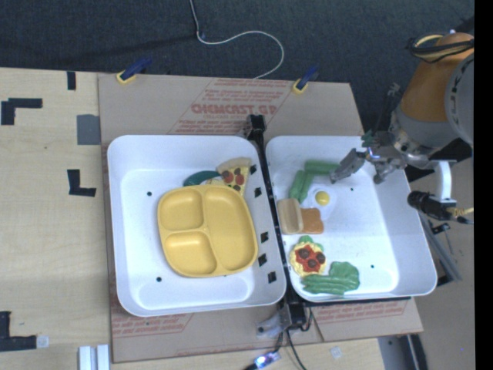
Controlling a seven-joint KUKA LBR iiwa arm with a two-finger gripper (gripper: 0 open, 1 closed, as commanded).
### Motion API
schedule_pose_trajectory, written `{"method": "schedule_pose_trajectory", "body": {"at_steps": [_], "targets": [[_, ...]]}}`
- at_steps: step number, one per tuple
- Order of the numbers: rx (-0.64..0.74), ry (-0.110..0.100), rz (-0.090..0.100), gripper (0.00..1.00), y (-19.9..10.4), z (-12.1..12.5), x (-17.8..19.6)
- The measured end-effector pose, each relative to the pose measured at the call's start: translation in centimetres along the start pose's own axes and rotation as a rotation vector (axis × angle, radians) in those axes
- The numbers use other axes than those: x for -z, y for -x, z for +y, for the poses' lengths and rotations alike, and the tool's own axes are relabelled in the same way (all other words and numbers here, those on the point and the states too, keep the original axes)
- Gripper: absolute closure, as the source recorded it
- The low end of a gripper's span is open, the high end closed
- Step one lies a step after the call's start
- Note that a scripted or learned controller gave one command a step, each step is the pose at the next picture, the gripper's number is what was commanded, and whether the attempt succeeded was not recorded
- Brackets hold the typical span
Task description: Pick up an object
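My gripper [362, 170] hangs over the back right part of the right bin [400, 237], its two fingers spread open with nothing between them. To its left in that bin lie a green bean pod [306, 176] and a fried egg [322, 199]. A toast slice [299, 219] sits left of centre. Nearer the front are a small pizza [309, 257] and a green leafy piece [334, 278]. The left bin [131, 206] holds a yellow divided plate [206, 230], with a pizza slice [236, 173] and a dark green item [202, 178] behind it.
The bins rest on a cardboard sheet [231, 106] on the wooden bench. A white cable [239, 41] loops across the dark floor behind. The arm's orange band [435, 83] rises at the right edge.
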State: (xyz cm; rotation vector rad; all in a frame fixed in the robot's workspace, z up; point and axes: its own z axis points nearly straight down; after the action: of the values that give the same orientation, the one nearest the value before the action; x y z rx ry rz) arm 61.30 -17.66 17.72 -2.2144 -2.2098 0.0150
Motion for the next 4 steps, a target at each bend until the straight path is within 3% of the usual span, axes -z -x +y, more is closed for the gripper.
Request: {"method": "schedule_pose_trajectory", "body": {"at_steps": [1, 2, 3, 4], "targets": [[0.003, 0.014, -0.003, 0.0, 0.0, 0.3, 0.9], [0.004, 0.009, -0.002, 0.0, -0.2, 0.0, -5.6], [0.004, 0.015, -0.004, 0.0, -0.3, 0.1, -9.5], [0.005, 0.023, -0.003, 1.0, -0.4, 0.4, -7.9]]}}
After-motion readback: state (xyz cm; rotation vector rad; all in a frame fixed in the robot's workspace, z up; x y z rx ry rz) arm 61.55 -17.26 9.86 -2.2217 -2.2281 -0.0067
